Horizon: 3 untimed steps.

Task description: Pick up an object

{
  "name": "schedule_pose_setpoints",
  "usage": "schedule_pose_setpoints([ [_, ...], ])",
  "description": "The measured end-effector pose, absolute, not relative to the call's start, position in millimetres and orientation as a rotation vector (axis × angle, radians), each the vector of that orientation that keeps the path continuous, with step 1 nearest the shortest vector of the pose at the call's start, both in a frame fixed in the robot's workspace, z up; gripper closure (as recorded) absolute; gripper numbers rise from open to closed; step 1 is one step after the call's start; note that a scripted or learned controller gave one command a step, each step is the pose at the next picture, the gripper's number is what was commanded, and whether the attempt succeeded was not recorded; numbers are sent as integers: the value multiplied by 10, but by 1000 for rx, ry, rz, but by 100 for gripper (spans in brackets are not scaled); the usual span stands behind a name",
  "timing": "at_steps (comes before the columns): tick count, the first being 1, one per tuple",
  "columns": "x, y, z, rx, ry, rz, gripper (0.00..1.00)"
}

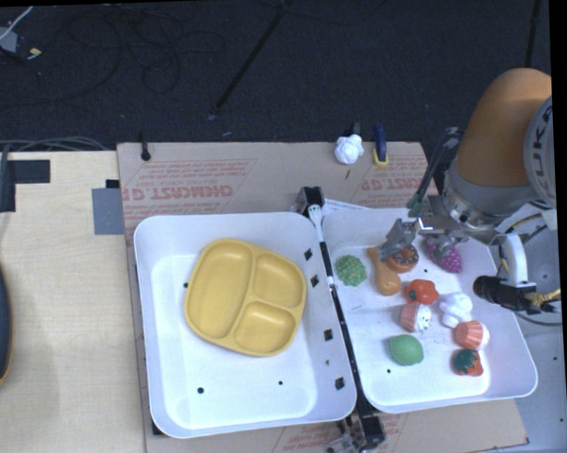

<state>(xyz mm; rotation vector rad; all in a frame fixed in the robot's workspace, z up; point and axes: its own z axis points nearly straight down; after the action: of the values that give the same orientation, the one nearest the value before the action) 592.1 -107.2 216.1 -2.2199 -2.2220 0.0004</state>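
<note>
The right bin (pixel 515 380) holds several toy foods. Among them are a green bumpy piece (pixel 351 270), a tan carrot-like piece (pixel 387 281), a brown-red round piece (pixel 403 259), purple grapes (pixel 448 258), a red piece (pixel 421 291), a white garlic (pixel 455 306), a green lime (pixel 406 350), an orange shell-like piece (pixel 470 334) and a strawberry (pixel 468 362). My gripper (pixel 399 237) reaches in from the right and hangs low over the bin's far side, right at the brown-red round piece. Whether it touches that piece is unclear.
A yellow divided plate (pixel 246 295) lies in the left bin (pixel 168 385). A white crumpled object (pixel 349 149) and a blue-yellow item (pixel 380 146) sit on the cardboard behind the bins. The arm's grey and orange body (pixel 505 145) looms over the right bin's far right corner.
</note>
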Motion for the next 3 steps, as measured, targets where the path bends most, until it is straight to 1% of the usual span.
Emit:
schedule_pose_setpoints([
  [1, 5922, -1080, 2261, -2220, -2220, 0, 100],
  [2, 5237, -784, 3165, -2221, -2224, -6, 100],
  [3, 4757, -137, 4260, -2216, -2232, -12, 100],
])
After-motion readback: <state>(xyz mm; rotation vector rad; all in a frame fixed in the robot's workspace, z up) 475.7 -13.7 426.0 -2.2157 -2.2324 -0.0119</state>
